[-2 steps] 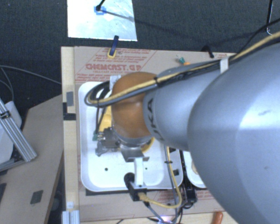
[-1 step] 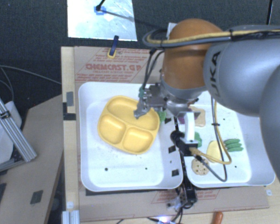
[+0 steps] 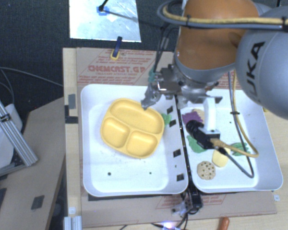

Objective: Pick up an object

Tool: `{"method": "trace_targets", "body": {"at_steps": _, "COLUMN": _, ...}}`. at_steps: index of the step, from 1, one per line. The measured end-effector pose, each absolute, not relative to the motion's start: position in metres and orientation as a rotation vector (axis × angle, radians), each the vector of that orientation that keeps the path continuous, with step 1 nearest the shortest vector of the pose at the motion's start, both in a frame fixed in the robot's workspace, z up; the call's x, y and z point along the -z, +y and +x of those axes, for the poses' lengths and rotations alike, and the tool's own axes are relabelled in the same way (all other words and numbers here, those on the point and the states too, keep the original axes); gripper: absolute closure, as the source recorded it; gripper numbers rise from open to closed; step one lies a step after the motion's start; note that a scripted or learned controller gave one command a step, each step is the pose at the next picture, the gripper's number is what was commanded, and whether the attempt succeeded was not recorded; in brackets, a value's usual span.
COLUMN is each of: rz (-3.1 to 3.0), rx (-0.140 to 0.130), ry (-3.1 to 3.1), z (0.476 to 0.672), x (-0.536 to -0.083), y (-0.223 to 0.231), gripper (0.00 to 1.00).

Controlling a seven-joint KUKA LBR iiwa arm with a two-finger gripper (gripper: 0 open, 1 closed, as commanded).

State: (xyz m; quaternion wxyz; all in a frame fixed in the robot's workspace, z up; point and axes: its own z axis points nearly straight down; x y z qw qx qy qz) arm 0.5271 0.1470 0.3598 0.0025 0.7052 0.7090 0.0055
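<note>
The arm (image 3: pixel 240 47), grey with an orange band, enters from the right and hangs over the seam between the two white bins. Its gripper (image 3: pixel 149 101) points down over the far right corner of the yellow divided plate (image 3: pixel 133 127), at or just above the plate's rim; contact cannot be confirmed. Whether the gripper is wide, narrow or holding anything cannot be told from this angle, as the tip is small and dark against the plate edge.

The yellow divided plate lies flat in the left bin (image 3: pixel 96 176), toward its far half, with three compartments facing up. It is the sole large item there.

The right bin (image 3: pixel 269 176) holds several small items. A round cookie (image 3: pixel 206 170) with dark chips lies near the front edge. Just beside it, farther back, sits a small pale yellow piece (image 3: pixel 220 159). Green leaf-shaped pieces (image 3: pixel 197 145) lie near the divider, partly beneath a black cable fitting (image 3: pixel 201 134). A purple item (image 3: pixel 196 114) sits farther back, partly hidden by the arm's hardware.

Both bins rest on a cardboard sheet (image 3: pixel 115 68) printed with red lettering.
</note>
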Motion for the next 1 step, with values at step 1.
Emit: {"method": "trace_targets", "body": {"at_steps": 1, "rz": 2.226, "rx": 0.014, "ry": 2.223, "z": 0.5258, "x": -0.2418, "y": 0.1290, "gripper": 0.00}}
